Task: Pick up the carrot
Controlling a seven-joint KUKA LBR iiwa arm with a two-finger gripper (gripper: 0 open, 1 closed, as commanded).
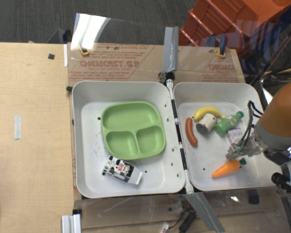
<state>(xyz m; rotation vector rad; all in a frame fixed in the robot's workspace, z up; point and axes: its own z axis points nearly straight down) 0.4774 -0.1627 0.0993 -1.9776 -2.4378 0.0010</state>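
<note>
The carrot point(226, 169), orange with a green top, lies flat near the front of the right bin point(203, 176), its tip pointing left. My gripper point(240, 151) hangs at the bin's right side, just above and behind the carrot's green end, and the carrot is not lifted. The grey wrist and orange band point(283, 111) rise behind it at the right edge.
Behind the carrot in the right bin are a red sausage point(191, 131), a yellow banana point(208, 113), a small can point(206, 124), a green bottle point(229, 124) and a pink packet point(235, 136). The left bin point(82, 144) holds a green divided plate point(134, 129) and a small carton point(121, 169).
</note>
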